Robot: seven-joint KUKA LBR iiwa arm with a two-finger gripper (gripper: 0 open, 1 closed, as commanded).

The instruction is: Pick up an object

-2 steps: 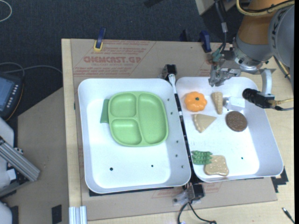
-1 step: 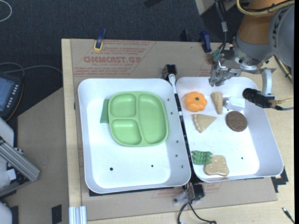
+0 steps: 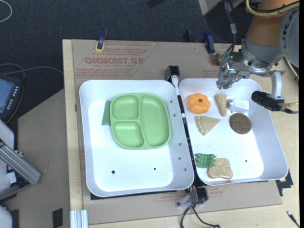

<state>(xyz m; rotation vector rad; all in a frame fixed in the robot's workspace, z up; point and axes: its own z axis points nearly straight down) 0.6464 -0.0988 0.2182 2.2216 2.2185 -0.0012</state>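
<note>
In the camera view, two shallow white bins sit side by side on a brown board. The left bin (image 3: 92,141) holds a light green divided plate (image 3: 140,120) with three compartments, lying flat in the bin's upper half; a darker green tab shows at its left edge.

The right bin (image 3: 268,141) holds the small toy foods. An orange pumpkin (image 3: 198,103) sits near the bin's upper left. Just to its right is a narrow pale cone-shaped wedge (image 3: 221,104), pointing down. Below the pumpkin lies a tan triangular slice (image 3: 206,124). A dark brown round cookie (image 3: 240,123) rests to the right of that slice, apart from it, and a small white block (image 3: 239,104) sits above the cookie. Near the bin's lower left, a green leafy piece (image 3: 204,159) touches a tan bread-like slice (image 3: 220,169).

The arm enters from the upper right, its orange band high in the corner and the grey wrist below it, angled down and to the left. The gripper (image 3: 226,80) hangs over the top edge of the right bin, above and just right of the pumpkin, near the tip of the pale wedge. Whether it touches the bin is unclear. Its fingers are too dark and small to tell if they are spread or together, and nothing is visibly held between them.
</note>
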